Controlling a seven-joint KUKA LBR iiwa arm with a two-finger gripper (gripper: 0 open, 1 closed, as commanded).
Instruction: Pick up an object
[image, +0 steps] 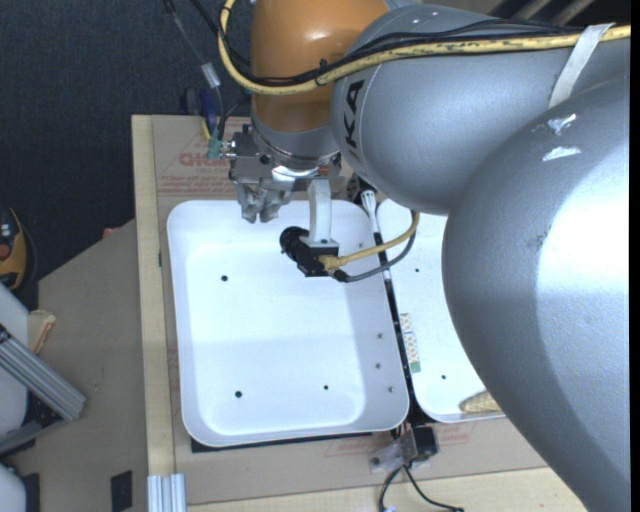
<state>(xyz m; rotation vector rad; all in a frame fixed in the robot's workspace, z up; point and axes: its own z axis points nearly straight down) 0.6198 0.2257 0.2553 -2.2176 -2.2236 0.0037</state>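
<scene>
My gripper (259, 209) hangs over the far edge of the left white bin (200, 330), near its back-left corner. Its two short fingers point down, pressed close together, and nothing shows between them. A tan object (481, 403) lies at the front of the right bin (430, 330), partly hidden under the big grey arm. The gripper is far from that object, across the divide between the bins.
The grey arm with its orange band (300, 40) covers most of the right bin. A white bracket with a black fitting and a yellow cable (310, 250) hangs over the left bin's back. The bench's cardboard border (150, 300) runs along the left.
</scene>
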